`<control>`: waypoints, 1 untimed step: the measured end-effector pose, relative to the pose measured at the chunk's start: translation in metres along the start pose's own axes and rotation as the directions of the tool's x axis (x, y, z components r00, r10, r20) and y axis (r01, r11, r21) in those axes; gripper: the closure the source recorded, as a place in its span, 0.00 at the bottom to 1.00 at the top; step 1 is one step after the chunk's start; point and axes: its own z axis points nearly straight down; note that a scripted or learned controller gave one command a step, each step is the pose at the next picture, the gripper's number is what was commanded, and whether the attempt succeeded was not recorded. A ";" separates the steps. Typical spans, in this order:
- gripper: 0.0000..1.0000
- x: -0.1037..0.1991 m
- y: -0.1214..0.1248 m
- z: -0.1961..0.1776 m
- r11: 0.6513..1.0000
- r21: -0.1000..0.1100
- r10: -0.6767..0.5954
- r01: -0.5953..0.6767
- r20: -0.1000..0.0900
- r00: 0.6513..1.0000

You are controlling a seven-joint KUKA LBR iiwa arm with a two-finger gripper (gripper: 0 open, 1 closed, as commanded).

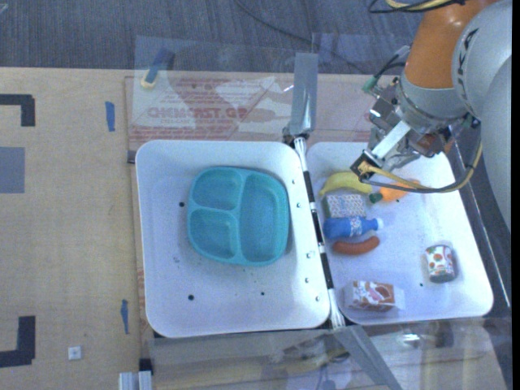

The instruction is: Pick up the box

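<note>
Though poised with the gripper (416, 140) above the far edge of the right bin (467, 218), gives no clear sight of the claw's tip: cannot tell whether spread apart or drawn together.

Just below it and a little leftward, near the far rim: an orange thing (392, 192) with a green end.

Further left, crowded along the wall between the two bins: a yellow thing (345, 183), a speckled packet (345, 205), a blue bottle (349, 228) with a white cap, and a red sausage (357, 247). Ranked one after another from far to near, touching or nearly so. Little room for entry on that side.

Well apart from the gripper, at the near edge of the same bin and toward its near-left corner: the box (372, 296), white with a red-brown picture, lying flat. Bare floor to its right and a strip of bare floor between it and the sausage.

Close to the right wall, apart from the box: a small can (439, 262) with red spots.

Wide bare floor through the middle of this bin.

In the left bin (154, 165): a teal divided plate (240, 216), roughly centred, with a white margin on every side.
</note>
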 end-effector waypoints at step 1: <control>1.00 0.000 -0.001 -0.007 1.000 0.003 -0.003 0.003 0.005 1.000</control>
